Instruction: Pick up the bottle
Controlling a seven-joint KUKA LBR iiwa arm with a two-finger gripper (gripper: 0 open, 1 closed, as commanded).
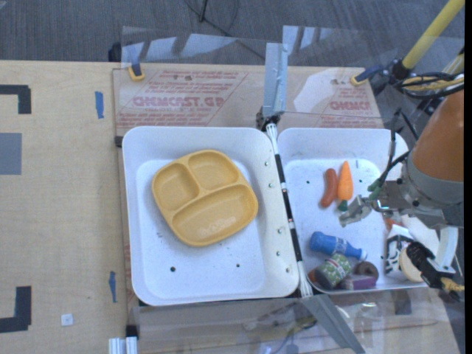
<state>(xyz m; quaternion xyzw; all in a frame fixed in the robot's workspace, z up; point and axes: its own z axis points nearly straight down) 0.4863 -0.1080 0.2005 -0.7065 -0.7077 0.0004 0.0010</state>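
Down at the front edge of the right bin (295, 198) sit a green can (336, 268) and a dark purple piece (364, 274), with the blue bottle (334, 245) lying on its side just behind them. 2 carrots (338, 185) lie farther back. Near the carrots, the gripper (355, 209) hangs over the bin, apart from the bottle; whether its fingers are spread is unclear. A yellow 3-compartment plate (205, 196) rests in the left bin (140, 220).

- The bottle (335, 245) is blue with a darker cap end pointing right.
- It lies on its side, slightly slanted.
- It sits in the right bin's lower part, lower right of the frame.
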